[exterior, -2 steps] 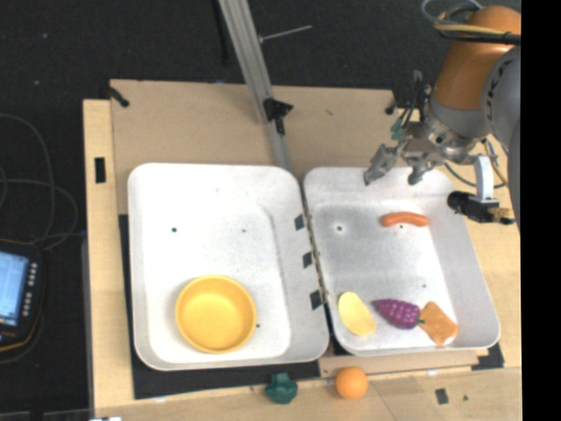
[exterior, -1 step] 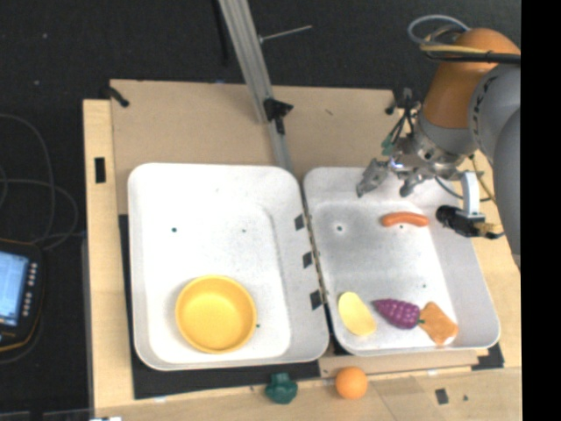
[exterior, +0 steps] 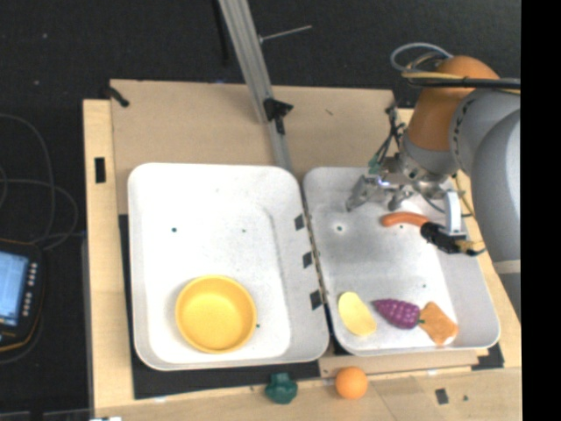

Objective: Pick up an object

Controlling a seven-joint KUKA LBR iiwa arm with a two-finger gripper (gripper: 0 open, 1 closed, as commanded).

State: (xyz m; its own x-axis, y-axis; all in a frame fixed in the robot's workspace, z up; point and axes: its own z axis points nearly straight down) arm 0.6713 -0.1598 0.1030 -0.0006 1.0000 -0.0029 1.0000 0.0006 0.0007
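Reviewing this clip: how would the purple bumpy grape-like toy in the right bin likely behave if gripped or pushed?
The purple bumpy grape-like toy looks like light moulded plastic, so probably stiff. Its knobbly surface should resist slipping, and its oblong shape may rock rather than roll. Pushed, it would likely bump the neighbouring orange carrot-like piece.

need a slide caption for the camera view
KUKA arm's tool over the right bin near an orange sausage-shaped toy; yellow bowl sits in the left bin.

We see a yellow bowl (exterior: 216,313) in the near part of the left bin (exterior: 210,191). Off the bench edge past the bowl lie a green toy (exterior: 281,388) and, beside it, an orange ball (exterior: 351,382).
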